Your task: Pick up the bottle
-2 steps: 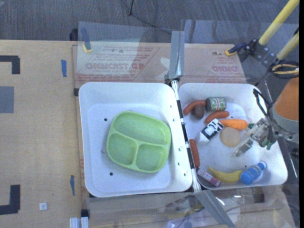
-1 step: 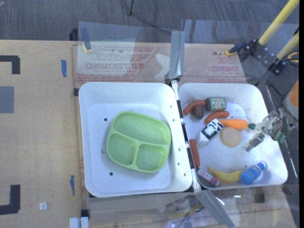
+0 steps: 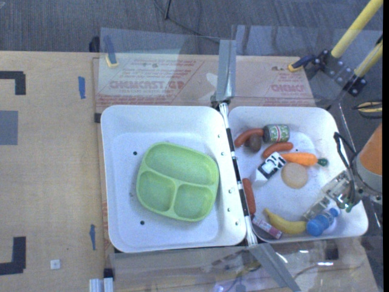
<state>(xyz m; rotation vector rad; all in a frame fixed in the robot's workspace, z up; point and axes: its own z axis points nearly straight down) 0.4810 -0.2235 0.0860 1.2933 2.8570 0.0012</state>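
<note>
Left bin (image 3: 115,132): green tray (image 3: 176,180) sitting mid-floor, open room all round. Right bin (image 3: 328,121): bottle (image 3: 320,222) lying at front right corner, blue cap end pointing front-left, axis diagonal, banana (image 3: 285,222) just left. Gripper (image 3: 331,198) hovering over bottle, fingers: can't tell.

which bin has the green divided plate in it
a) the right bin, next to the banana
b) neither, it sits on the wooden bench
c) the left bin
c: the green divided plate lies flat in the left bin, while the banana lies in the right bin among the other small items.
</note>
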